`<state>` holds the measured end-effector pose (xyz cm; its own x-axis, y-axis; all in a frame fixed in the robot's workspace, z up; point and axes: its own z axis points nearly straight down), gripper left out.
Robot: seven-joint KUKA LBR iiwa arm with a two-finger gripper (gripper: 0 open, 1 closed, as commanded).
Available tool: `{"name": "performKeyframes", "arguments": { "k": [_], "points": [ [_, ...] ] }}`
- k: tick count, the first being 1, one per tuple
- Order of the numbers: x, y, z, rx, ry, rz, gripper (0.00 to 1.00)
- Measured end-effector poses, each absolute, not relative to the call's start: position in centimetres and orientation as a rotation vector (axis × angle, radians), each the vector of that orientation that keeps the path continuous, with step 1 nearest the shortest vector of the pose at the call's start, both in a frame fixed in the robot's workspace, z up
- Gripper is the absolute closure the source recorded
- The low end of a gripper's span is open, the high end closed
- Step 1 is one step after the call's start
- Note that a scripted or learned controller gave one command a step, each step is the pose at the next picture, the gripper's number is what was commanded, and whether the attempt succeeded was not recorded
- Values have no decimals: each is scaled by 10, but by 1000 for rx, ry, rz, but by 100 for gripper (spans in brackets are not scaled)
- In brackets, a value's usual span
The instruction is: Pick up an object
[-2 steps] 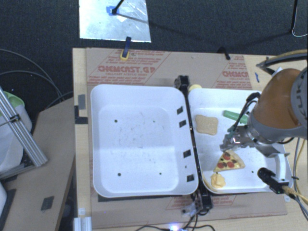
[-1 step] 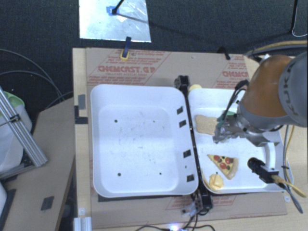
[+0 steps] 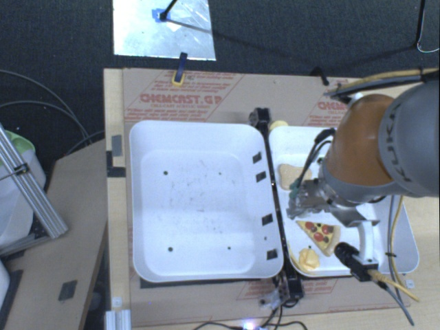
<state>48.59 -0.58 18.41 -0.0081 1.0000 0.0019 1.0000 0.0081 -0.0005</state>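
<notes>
Over right bin, arm bent low, claw beside pizza slice

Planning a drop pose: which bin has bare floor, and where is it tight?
Free: the whole floor of the left shallow white bin, bordered by its rims and the black divider. Crowded: the right white bin, with the triangular pizza-slice toy, yellow lump, and the grey-and-orange arm overhead.

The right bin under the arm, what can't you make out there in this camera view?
- Claw: blurred and dark against the wrist, so its state cannot be read.
- Right bin: its middle and far part are covered by the arm.
- Tan item: partly hidden by cables and the claw; what it is stays unclear.
- Pizza slice and yellow piece: visible, fine detail too small.
</notes>
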Motion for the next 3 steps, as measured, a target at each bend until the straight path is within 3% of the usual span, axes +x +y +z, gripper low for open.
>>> {"name": "performKeyframes", "arguments": {
  "k": [1, 2, 3],
  "points": [
    [497, 62, 286, -2211, -2240, -19, 100],
    [487, 54, 245, -2220, -2222, 1, 100],
    [488, 54, 258, -2217, -2229, -5, 100]
  ]
}}
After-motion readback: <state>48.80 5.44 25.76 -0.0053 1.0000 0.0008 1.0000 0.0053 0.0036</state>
